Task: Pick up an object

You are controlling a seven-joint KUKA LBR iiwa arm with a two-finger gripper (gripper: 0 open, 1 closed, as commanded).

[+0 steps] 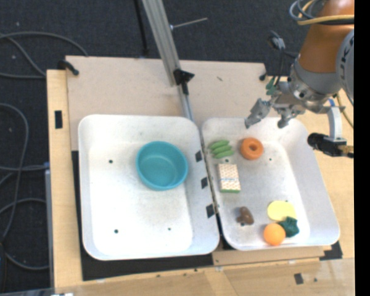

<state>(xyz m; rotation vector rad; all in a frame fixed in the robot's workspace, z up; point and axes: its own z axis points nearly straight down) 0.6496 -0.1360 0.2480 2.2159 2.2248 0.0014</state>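
From my remote station I read this as the opening stage of the pick: nothing has been lifted, and every candidate lies in the bin (pixel 308 165) beneath the tool (pixel 270 117). The tool hangs over that bin's far edge with its two fingers spread apart and nothing between them. Closest to it, just below and slightly toward the other bin, is the orange ring (pixel 252 148); beyond that, toward the divider between the bins, lie the green pods (pixel 220 148) and, nearer the front, the patterned block (pixel 229 177). Well apart from the tool, at the bin's front, sit the small brown lump (pixel 245 215), the yellow piece (pixel 280 210), the orange ball (pixel 274 234) and a dark green bit (pixel 290 227) touching it. The teal bowl (pixel 162 164) rests alone in the neighbouring bin (pixel 98 165), far across from the tool. Remaining, in my judgement: descend, close on one item, lift. I can read no brand, label or writing anywhere on the surface (pixel 123 85); the block's print is too small to tell.
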